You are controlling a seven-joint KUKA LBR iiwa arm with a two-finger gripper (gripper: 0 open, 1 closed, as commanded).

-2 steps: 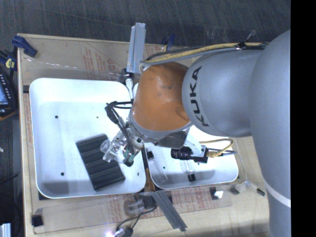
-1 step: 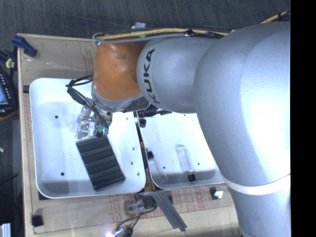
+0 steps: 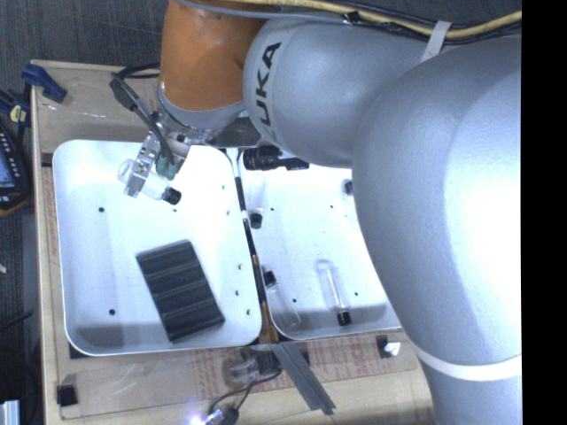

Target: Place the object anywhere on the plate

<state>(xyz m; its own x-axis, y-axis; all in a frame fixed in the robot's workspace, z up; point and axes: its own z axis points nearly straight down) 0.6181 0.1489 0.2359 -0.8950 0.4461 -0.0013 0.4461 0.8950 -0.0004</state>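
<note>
The big grey arm (image 3: pixel 399 149) sweeps in across the right-hand bin (image 3: pixel 301 237) and covers much of it. Its orange band (image 3: pixel 199 51) hangs above the far edge of the left-hand bin (image 3: pixel 80 237).

Now the target: the plate (image 3: pixel 180 290), a dark ribbed slab, lies flat in the left-hand bin, close to that bin's near edge and toward the wall it shares with its neighbour. Its long axis runs on a slant, from mid-bin down toward the near shared corner.

Over in the right-hand bin a clear tube (image 3: pixel 330 286) with a dark cap lies near the near edge, its length pointing roughly far to near, well apart from the plate.

The claw (image 3: pixel 146 168) hovers in the far half of the left-hand bin. Right at its tip is a small clear piece with a dark end (image 3: pixel 168 195), which I take to be the object. Is it clamped or just lying below? I cannot tell, and the claw's state cannot be read either; it is all pale and glassy against the white floor.

Here's the relation that matters: the plate lies from the claw toward the near edge and slightly toward the shared wall, with bare floor between. If the piece is held, I'd say a short carry that way comes before release.
</note>
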